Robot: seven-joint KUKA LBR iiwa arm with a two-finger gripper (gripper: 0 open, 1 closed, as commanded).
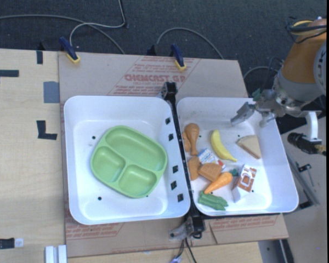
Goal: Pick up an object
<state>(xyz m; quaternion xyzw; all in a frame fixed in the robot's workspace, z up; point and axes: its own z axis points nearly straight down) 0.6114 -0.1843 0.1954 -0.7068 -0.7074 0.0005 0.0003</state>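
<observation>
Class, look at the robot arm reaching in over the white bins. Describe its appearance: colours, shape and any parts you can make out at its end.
The arm is a thick, rounded body, orange on its upper section with a light grey part below it. It ends in a grey metal gripper with two thin fingers that splay outward. A white and black fitting sits beside the wrist. No markings are legible at this size.

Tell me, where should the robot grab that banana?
Probably across the middle of the banana, coming straight down from above. It lies flat, long and narrow, with bare bin floor on its upper right side, while the wrappers crowd its lower end.
</observation>
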